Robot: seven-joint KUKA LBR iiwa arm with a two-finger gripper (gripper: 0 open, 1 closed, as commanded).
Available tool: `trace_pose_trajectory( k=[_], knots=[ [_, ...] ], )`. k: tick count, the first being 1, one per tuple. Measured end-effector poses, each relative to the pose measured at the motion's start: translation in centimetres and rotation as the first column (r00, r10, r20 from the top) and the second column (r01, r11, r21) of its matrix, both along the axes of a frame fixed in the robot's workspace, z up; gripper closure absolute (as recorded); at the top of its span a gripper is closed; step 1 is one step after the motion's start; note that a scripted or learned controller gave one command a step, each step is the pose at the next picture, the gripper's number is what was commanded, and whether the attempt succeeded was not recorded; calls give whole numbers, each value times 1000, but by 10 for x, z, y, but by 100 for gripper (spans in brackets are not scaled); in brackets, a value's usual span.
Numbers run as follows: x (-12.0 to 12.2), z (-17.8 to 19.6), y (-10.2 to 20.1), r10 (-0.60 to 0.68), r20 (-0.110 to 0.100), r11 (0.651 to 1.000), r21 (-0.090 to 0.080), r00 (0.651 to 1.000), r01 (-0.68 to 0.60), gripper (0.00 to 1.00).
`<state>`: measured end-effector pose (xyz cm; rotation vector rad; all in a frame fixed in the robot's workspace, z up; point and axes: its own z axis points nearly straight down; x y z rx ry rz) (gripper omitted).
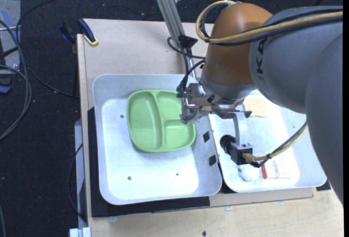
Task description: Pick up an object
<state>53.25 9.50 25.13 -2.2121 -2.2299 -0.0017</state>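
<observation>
A light green divided plate (155, 121) lies in the left white bin (114, 176), toward its upper right part. My gripper (188, 109) hangs below the orange wrist band (234, 40), right at the plate's right rim near the wall between the two bins. Its tip is partly hidden by the metal wrist parts, and whether it touches the rim is unclear. In the right bin (305, 176) lie a small white round object (248, 174), a red and white packet (278, 168) and a pale tan item (258, 106) half hidden under the arm.
The big grey arm (305, 67) covers most of the right bin. A black fitting with a yellow cable (240, 152) hangs over that bin. A slanted metal pole (166, 1) crosses above the bench. The bench edge runs along the left and front.
</observation>
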Motion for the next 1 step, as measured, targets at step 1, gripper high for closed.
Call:
trace_pose_trajectory(
  k=[1],
  knots=[
    [0, 0, -3, -5, -1, 1000, -2, 1000, 5, 0]
  ],
)
